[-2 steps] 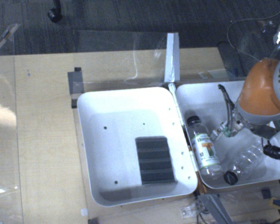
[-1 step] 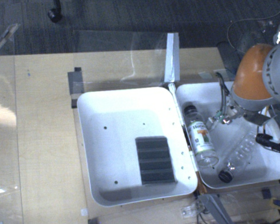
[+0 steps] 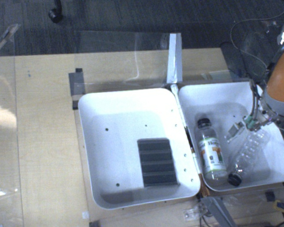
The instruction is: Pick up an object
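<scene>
Clear bottle: a crumpled, see-through plastic bottle (image 3: 245,150) lay slanted in the right bin (image 3: 215,91), toward its far right side, with a dark cap (image 3: 234,179) near the front wall that appeared to belong to it.
Labelled bottle: a second bottle (image 3: 210,151) with a black top and a white, green and orange label lay lengthwise just to the left of the clear one, close to the bin's left wall.
Gripper: the gripper (image 3: 252,121) sat low over the upper end of the clear bottle, reaching in from the right; whether it was open or closed could not be told, and no object was visibly held.
Arm: the grey wrist and orange band (image 3: 283,79) loomed over the bin's right rim.
Risk: the clear bottle looked thin, slick and springy, so it would likely buckle or squirt sideways under a pinch; a slip might knock it against the labelled bottle.
Left bin: the left bin (image 3: 126,104) held a dark ribbed rectangular block (image 3: 156,161) lying flat near the front.
Surface: both white bins rested side by side on a pale wooden bench (image 3: 41,160), with a clear panel reflecting light at the left.
Room: dark carpet (image 3: 122,7) ran along the back, and cables hung at the upper right.
</scene>
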Robot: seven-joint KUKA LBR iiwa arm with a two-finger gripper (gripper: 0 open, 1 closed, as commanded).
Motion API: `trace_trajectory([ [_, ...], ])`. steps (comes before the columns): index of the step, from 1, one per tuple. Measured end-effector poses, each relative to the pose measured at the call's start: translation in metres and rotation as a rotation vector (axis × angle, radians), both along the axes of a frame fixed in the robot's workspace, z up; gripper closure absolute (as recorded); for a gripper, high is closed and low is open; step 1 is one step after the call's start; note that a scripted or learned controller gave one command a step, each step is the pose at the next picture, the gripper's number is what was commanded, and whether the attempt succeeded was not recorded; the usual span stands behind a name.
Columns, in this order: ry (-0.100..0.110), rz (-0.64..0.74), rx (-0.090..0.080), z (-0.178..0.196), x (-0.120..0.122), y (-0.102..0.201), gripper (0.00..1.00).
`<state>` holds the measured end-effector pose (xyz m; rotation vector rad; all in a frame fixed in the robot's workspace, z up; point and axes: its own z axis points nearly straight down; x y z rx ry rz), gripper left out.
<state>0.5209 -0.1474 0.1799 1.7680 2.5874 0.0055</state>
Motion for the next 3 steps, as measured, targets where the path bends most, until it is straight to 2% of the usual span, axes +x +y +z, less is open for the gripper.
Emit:
trace_trajectory([
  [1, -0.011, 0.05, -0.017, -0.053, 0.014, 0.021, 0.0],
  [2, -0.035, 0.258, -0.051, -0.079, 0.016, 0.022, 0.0],
  [3, -0.041, 0.054, -0.048, -0.08, 0.003, 0.024, 0.0],
])
